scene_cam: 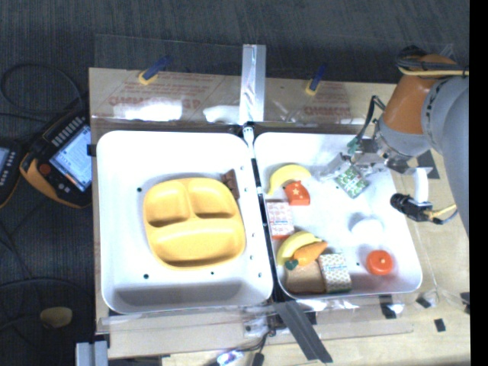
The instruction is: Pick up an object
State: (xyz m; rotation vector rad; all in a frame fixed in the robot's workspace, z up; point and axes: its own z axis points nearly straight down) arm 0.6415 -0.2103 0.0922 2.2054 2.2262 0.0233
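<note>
Bread below banana

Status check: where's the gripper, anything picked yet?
Gripper low over right bin, upper right. Nothing seen between fingers. Bananas, orange ball lie loose.

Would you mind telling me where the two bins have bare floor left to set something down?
Left bin: bare floor rings the yellow tray, widest along the front and left walls. Right bin: a patch lies open between the tomato, the strawberry and the gripper. Its front-left corner is crowded with bananas and boxes.
</note>
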